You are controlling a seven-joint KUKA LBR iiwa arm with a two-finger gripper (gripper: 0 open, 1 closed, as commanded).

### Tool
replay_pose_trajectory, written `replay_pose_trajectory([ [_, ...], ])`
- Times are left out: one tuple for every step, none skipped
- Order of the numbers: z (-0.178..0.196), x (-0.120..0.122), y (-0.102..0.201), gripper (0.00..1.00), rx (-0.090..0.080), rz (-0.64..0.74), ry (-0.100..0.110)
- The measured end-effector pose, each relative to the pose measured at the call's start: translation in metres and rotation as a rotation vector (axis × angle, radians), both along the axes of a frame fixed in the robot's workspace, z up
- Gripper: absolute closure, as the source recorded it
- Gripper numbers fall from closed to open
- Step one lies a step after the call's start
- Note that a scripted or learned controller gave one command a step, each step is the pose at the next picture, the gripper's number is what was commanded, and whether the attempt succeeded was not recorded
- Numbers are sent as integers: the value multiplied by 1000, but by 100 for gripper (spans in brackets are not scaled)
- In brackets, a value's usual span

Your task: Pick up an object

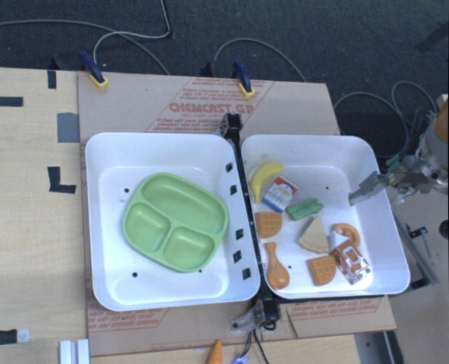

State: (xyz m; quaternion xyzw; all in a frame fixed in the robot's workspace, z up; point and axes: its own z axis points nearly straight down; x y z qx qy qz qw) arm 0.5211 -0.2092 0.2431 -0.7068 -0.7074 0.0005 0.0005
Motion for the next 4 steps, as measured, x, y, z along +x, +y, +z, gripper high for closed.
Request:
replay_pose_trajectory([
  [-145,59,75,0,2,2,-3],
  [-153,31,95,0,-3,-1,-17],
  [-144,31,98,100,3,2,-12],
  [-52,87,177,100,1,2,-2],
])
